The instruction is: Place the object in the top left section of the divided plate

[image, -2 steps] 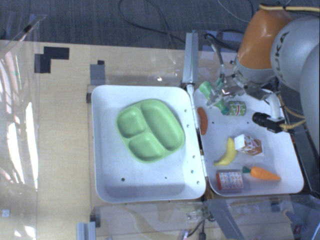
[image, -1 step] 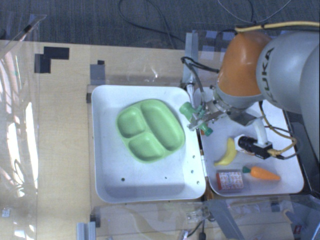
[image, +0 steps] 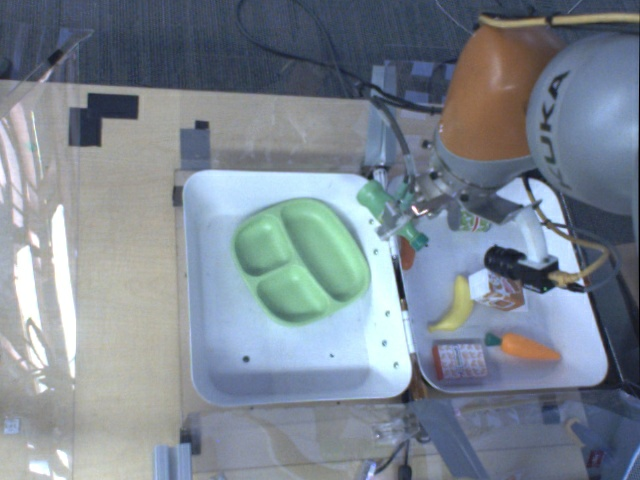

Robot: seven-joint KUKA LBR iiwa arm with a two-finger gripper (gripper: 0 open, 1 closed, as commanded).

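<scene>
Right bin (image: 590, 368) partly behind the arm (image: 560, 98) (top cropped)

A: What sits in the right bin (image: 590, 363)?
B: A banana (image: 453, 306) near the middle, a carrot (image: 527, 347) to its right, and a small red-patterned box (image: 461, 361) by the front wall, just below the banana.
A: Anything else?
B: A small carton (image: 500, 293) beside the banana. Outside the bins, black tape marks (image: 100, 114) on the wooden bench (image: 90, 368), and a black cable (image: 300, 43) looping over the dark floor behind
</scene>
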